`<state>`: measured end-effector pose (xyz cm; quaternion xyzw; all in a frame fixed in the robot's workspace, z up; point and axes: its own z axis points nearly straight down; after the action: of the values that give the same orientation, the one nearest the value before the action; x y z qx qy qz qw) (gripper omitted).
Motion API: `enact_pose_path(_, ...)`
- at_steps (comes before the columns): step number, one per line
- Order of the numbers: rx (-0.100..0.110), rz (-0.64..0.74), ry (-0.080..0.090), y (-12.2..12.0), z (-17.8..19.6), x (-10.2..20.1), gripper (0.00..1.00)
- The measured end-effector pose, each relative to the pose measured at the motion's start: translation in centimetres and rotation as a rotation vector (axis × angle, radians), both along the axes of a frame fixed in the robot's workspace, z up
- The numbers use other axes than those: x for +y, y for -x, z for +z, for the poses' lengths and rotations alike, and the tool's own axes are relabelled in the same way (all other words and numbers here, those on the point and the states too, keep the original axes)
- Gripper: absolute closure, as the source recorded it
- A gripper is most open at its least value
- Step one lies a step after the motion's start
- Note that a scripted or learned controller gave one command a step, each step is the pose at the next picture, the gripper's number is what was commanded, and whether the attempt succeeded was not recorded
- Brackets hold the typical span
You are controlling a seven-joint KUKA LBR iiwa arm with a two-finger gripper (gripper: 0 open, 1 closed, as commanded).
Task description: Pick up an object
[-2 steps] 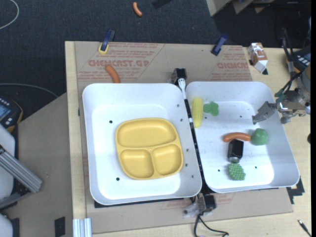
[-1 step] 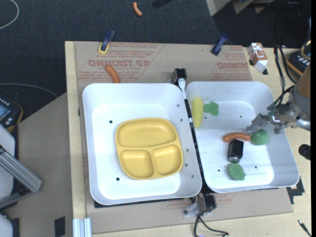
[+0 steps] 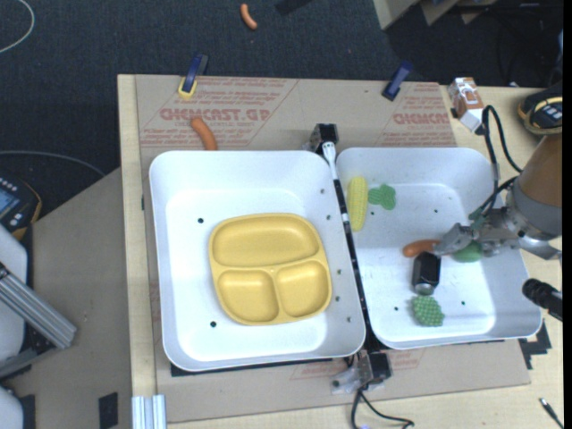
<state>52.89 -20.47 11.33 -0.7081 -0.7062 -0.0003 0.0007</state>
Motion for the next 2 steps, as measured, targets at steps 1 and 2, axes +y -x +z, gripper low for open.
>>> enact_pose_path(1, -0.009, 0.003, 0.004, -0.37, -2.62, -0.02, 0.0)
enact_pose_path(2, -0.003, 0.002, 0.003, -0.08, -1.8, 0.0, 1.0)
